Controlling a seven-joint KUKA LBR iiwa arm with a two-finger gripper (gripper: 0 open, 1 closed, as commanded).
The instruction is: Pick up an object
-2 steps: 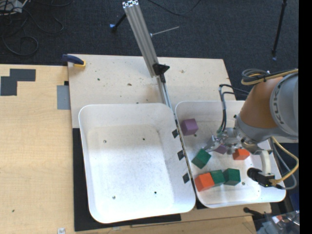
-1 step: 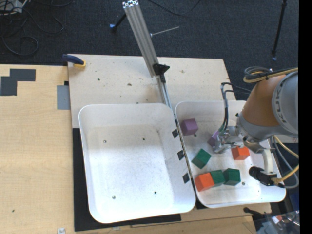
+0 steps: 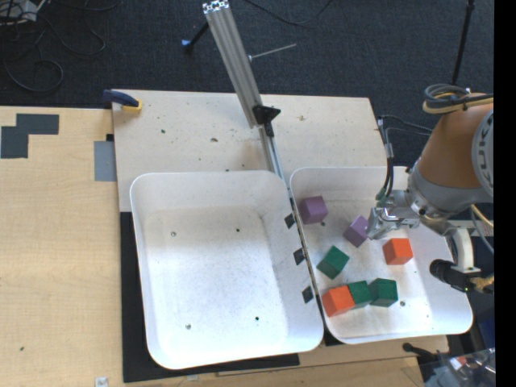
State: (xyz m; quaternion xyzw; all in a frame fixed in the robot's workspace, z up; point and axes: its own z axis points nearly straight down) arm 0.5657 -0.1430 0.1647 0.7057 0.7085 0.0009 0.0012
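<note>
Purple block [image 3: 356,231] in right bin [image 3: 451,317], tilted, touching or just beside gripper [image 3: 384,226]. Claw state: cannot tell, tips blurred against white floor. Orange block [image 3: 397,251] just below gripper. Second purple block [image 3: 314,209] near divider. Arm [image 3: 451,164] cut off at right.

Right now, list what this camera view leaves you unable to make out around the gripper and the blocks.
1. Gripper: too small and blurred to tell whether it holds anything.
2. Purple block by the gripper: contact between the two cannot be judged from this view.
3. Arm: cut off by the right edge of the view.
4. Green block in the front row: partly covered by the orange block beside it.
</note>
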